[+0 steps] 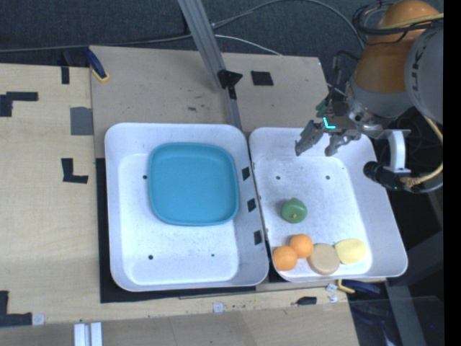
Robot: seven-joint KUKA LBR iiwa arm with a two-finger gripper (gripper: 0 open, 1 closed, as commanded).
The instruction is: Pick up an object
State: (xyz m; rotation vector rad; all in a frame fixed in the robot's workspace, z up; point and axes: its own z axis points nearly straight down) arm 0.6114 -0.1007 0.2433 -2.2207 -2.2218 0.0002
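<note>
Closest to my camera, along the near wall of the right bin (pixel 374 193), I see four small pieces in a loose row: an orange ball (pixel 285 258), a second orange ball (pixel 301 245) touching it and set a little farther back, a tan round disc (pixel 324 259), and a pale yellow piece (pixel 351 250) at the outer end, touching the disc. Using the green round piece (pixel 293 210) as my landmark, that row lies just nearer the camera than it, and the green piece itself sits apart from them, roughly in the middle of the right bin's floor. Beyond the green piece, over the far end of the same bin, I have the gripper (pixel 320 144); its two fingers are spread apart with nothing between them, tips pointing down toward the bin floor, well apart from the green piece. The grey arm with its orange band (pixel 395 42) comes in behind it from the right. To the left of the green piece, across the dividing walls, the left bin (pixel 122 193) holds a blue square plate (pixel 193 183) lying flat.
</note>
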